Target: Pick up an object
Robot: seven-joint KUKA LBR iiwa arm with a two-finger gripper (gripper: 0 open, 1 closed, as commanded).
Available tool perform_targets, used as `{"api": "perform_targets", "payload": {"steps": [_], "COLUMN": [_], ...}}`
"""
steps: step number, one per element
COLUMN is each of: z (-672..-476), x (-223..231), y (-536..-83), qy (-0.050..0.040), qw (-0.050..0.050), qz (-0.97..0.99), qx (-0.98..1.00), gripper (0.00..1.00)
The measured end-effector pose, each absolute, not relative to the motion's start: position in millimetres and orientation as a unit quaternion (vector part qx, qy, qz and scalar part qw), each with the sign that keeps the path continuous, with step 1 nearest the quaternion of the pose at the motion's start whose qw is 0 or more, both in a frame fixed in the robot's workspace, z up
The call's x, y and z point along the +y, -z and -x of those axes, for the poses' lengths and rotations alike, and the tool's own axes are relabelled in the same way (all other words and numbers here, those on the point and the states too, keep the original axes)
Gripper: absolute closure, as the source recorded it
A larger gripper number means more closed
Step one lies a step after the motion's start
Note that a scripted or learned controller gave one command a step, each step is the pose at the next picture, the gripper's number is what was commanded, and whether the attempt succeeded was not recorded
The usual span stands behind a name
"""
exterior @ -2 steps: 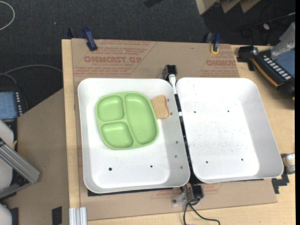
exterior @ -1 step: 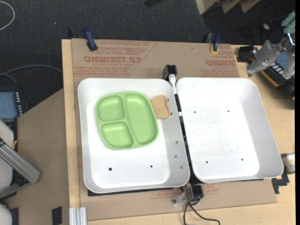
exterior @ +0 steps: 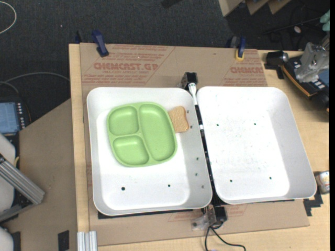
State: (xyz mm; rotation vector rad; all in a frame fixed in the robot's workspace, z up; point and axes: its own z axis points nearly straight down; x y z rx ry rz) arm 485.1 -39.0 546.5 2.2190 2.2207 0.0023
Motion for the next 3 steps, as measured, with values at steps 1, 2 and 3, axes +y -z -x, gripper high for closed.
{"api": "perform_targets", "payload": {"steps": [1, 2, 3], "z": [-478.0, -478.2, -479.6], "x": [-11, 87, 107], "y": [-416, -373, -400], "qy": [0.0053, 0.0023, -0.0023], "qw": [-0.006, -0.004, 0.001], "qz": [-0.706, -0.703, -0.706], "qx": [0.708, 0.711, 0.708], "gripper": [1.00, 1.00, 1.00]}}
